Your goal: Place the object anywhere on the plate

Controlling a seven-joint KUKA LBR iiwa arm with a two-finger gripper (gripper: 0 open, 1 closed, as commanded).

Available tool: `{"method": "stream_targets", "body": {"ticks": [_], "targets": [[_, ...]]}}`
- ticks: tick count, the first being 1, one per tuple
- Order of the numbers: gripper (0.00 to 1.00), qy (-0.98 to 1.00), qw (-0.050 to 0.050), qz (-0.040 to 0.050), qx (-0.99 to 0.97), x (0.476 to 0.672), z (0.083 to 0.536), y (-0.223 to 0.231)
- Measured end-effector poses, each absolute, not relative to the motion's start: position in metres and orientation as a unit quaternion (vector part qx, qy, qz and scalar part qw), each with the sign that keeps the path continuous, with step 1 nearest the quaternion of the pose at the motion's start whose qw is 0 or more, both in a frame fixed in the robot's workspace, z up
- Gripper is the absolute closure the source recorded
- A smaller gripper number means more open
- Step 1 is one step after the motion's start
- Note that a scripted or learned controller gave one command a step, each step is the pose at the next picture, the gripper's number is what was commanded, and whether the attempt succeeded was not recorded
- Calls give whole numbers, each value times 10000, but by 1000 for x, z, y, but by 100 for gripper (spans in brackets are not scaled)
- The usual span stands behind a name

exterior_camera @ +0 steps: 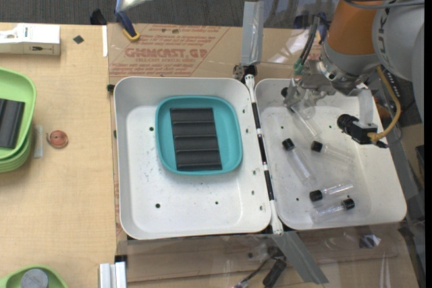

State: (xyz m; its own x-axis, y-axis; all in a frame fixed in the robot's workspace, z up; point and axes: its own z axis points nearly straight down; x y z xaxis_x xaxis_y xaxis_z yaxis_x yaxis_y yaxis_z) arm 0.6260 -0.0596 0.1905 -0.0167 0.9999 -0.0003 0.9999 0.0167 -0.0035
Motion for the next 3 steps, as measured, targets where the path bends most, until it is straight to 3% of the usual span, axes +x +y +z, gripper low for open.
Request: {"method": "stream_targets", "body": {"ticks": [1, 2, 3], "targets": [[0, -7129, 9, 12, -7013, 626, 191, -60], [0, -7329, -5, 7, -6804, 609, 248, -99], [0, -7619, -7, 8, -6477, 616, 278, -182]]}}
